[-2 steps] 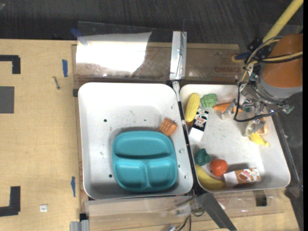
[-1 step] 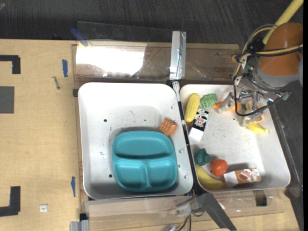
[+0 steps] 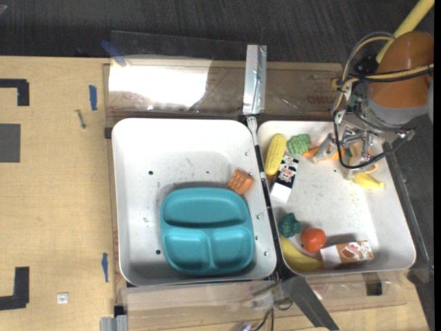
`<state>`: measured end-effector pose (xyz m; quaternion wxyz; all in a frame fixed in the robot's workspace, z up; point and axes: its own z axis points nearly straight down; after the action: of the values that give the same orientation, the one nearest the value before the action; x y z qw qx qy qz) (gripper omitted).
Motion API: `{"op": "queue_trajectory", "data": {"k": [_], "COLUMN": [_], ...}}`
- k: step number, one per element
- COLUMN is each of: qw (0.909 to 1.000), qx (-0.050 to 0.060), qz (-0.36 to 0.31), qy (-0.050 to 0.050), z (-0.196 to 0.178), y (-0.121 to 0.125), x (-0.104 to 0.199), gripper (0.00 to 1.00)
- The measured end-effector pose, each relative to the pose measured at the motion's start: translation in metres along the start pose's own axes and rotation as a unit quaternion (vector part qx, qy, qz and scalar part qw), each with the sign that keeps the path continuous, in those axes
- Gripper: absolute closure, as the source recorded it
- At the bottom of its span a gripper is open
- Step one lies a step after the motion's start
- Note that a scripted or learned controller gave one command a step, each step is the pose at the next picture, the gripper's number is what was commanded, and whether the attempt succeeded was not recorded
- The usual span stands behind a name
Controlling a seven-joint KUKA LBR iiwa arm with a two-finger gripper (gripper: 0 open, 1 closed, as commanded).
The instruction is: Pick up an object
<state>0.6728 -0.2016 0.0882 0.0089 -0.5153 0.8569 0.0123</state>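
Hovering gripper [image 3: 353, 147] (right bin [image 3: 344, 205])

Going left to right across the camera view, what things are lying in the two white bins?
Teal divided tray → orange piece → corn cob → green leafy piece → red tomato → small carton → little yellow piece.

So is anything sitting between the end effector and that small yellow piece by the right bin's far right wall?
Nothing visible does. The end effector hangs over the right bin's far corner, and the small yellow piece lies just below it in the view on bare bin floor. The orange piece and green toy lie off to its left.
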Motion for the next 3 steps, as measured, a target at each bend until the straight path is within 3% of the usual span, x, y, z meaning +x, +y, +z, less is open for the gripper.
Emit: {"op": "queue_trajectory", "data": {"k": [2,3], "qw": [0.9936,0.9713], "qx": [0.001,0.0], "qz": [-0.113,-0.238], "qy": [-0.001,-0.001], "z": [-0.0021,-0.0002], "y": [0.0006,0.0023], "x": [-0.0022,-0.0064], "gripper": [0.0,0.0]}}
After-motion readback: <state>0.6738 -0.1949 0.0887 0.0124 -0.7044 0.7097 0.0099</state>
